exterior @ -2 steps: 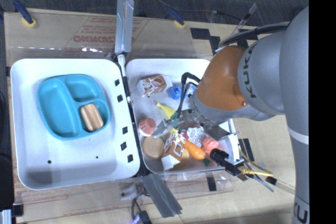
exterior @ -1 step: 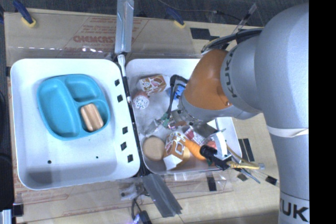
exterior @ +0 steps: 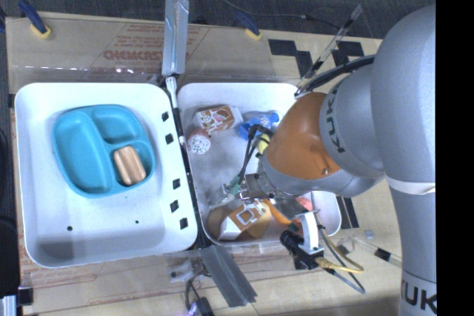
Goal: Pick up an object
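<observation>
Plastic sheen marks the blue divided tray [exterior: 92, 152] in the left bin [exterior: 44, 226], where a rounded tan bread roll [exterior: 129, 164] lies lengthwise toward the near rim. Over the right bin [exterior: 222, 181], the gripper [exterior: 248, 196] sits beside a brown packet [exterior: 241, 222]; whether its jaws are spread or pressed together cannot be told.

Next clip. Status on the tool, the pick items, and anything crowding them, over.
Tool low in the right bin, fingers hidden. Brown packet right beneath it, not seen gripped. Carton and white ball lie apart. Arm covers the bin's right half.
</observation>
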You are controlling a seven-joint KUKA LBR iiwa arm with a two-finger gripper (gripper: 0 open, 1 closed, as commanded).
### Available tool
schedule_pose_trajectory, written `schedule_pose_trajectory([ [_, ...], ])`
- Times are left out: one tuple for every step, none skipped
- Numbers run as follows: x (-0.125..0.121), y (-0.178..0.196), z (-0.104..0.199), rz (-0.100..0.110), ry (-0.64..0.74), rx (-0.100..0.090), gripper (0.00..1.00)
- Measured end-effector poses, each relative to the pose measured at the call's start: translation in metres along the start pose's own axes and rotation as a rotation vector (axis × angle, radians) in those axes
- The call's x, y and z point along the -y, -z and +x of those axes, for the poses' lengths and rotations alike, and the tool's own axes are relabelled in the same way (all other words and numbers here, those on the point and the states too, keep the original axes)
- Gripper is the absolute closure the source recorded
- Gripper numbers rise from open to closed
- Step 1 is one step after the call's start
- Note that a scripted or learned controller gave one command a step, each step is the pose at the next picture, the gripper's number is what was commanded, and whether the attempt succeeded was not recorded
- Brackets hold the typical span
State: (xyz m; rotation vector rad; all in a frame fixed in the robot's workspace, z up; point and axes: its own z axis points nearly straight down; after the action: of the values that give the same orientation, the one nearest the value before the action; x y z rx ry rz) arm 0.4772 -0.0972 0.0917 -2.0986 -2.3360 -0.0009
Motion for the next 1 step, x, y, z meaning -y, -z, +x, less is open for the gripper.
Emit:
schedule_pose_trajectory([
  [-0.0150,0.1369,-0.0822,-0.006,0.097,0.006,0.00],
])
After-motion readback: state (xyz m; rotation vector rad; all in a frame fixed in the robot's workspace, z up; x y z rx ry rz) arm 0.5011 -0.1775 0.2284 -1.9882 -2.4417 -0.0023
